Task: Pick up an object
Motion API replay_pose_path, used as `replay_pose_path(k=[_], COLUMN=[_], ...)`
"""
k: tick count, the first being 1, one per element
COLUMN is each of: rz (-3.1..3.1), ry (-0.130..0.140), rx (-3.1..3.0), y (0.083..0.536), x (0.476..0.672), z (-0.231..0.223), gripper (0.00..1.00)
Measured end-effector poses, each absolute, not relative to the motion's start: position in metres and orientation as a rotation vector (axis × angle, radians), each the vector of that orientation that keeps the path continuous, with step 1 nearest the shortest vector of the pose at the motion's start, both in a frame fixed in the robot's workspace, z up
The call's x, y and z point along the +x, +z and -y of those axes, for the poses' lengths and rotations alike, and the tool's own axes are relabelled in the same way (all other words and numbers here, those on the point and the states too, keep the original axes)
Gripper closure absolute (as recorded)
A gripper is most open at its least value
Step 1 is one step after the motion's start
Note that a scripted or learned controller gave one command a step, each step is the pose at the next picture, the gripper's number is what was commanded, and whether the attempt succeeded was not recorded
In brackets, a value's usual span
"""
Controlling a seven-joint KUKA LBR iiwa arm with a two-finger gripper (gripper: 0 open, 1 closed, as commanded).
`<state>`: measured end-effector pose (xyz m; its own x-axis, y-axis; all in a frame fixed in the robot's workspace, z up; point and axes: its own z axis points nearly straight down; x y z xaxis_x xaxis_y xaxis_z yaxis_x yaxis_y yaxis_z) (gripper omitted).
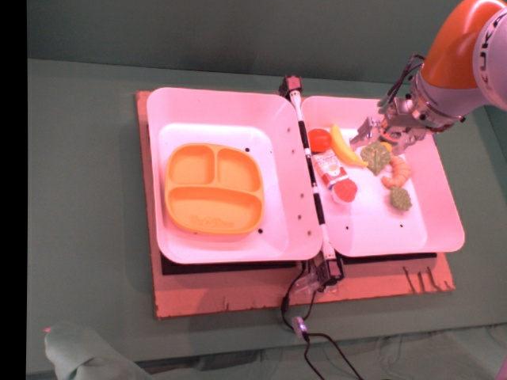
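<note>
1. I see my gripper point(386, 139) low over the right bin point(444, 212), in its upper part, with the grey wrist and orange band rising toward two o'clock. I cannot tell how its fingers stand; they blur into the items beneath.
2. Right at the gripper's tip lies one green leafy piece point(375, 156), touching or just under it; I cannot tell whether it is held.
3. At nine o'clock from the gripper, close by, lies one yellow banana point(343, 145), tilted.
4. Further toward nine o'clock sits one red tomato point(319, 139), beside the banana.
5. At four o'clock from the gripper lies one orange shrimp-like piece point(398, 172), and below that a second green piece point(400, 199). That makes two green pieces.
6. At eight o'clock lies one white packet point(328, 167) with a red label; the print is too small for me to read. One red strawberry-like piece point(345, 191) touches its lower end.
7. On the arm's orange casing I can read part of the lettering "KUKA" point(499, 47) at the frame's edge.
8. One white-and-black striped bar point(309, 165) runs between the two bins.
9. The left bin point(198, 105) holds one orange divided plate point(214, 188) with three compartments.
</note>
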<state>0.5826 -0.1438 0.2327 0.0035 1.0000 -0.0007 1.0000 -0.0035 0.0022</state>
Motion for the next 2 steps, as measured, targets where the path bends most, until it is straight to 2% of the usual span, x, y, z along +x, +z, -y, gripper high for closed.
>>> replay_pose_path(k=[1, 2], rz=[-2.216, -2.218], ry=[0.002, -0.004], rx=[2.224, 2.227], y=[0.233, 0.19], x=[0.583, 0.577], z=[0.144, 0.142], gripper=[0.0, 0.0])
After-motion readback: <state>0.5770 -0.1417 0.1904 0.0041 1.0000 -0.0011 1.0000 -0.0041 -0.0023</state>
